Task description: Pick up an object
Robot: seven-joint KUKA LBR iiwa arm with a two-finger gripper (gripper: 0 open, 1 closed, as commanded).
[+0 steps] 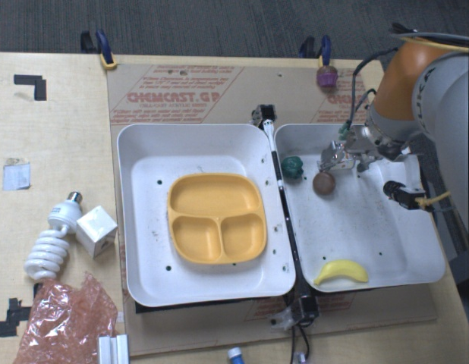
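A yellow divided plate [217,218] is seen in the left bin [136,203]. In the right bin [417,256], a green object [294,166] lies at 10 o'clock, a brown ball [324,183] beside it, a banana [341,272] at 7. The gripper [333,160] is placed just above the ball; its finger state cannot be told.

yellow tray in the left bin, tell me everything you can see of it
The yellow tray looks like smooth plastic, roughly square with rounded corners and a raised rim. Ridges split it into three compartments: one wide one across the far side and two smaller ones on the near side. It lies flat and upright near the middle of the left bin, turned slightly askew, resting on the bin's floor and clear of its walls.
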